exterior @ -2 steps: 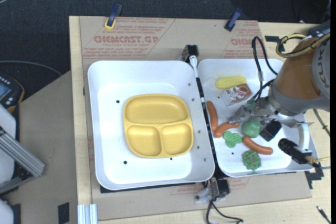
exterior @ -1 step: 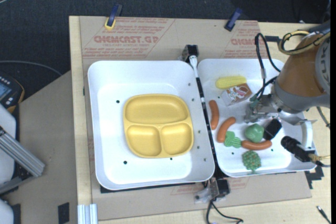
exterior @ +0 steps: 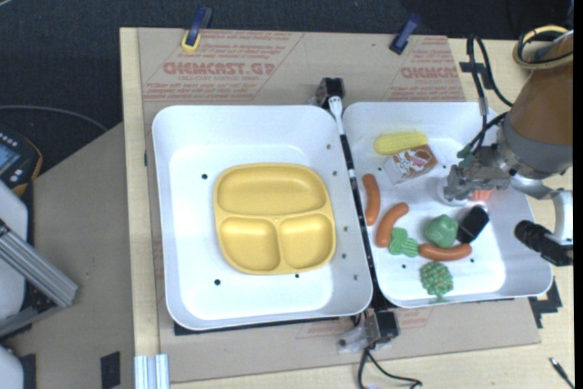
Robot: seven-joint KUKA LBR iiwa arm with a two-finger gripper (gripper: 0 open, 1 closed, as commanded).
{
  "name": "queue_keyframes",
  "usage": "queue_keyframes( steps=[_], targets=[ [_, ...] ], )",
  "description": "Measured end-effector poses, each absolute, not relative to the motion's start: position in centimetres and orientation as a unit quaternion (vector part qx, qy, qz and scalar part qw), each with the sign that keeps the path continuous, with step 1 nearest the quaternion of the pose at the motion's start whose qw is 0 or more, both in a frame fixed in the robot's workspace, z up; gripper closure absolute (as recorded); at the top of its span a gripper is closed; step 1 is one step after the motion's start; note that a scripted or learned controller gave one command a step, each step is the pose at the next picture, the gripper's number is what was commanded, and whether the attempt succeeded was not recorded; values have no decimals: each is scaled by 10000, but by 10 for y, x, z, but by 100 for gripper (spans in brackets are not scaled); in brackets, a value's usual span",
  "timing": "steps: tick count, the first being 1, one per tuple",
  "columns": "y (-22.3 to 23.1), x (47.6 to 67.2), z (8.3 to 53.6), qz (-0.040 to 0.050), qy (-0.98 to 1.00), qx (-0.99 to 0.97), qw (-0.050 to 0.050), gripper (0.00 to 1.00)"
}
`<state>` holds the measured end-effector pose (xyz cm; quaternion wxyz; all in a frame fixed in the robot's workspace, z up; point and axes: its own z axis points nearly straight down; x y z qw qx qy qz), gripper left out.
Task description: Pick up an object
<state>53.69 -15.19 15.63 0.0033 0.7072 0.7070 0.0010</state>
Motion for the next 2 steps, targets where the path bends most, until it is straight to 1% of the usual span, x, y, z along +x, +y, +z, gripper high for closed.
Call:
queue_keyframes(
  steps=[1,2],
  targets=[
    [-151,543,220,19,7078,7064,41,100],
    [-151,543,225,7,7075,7067,19,100]
  ],
)
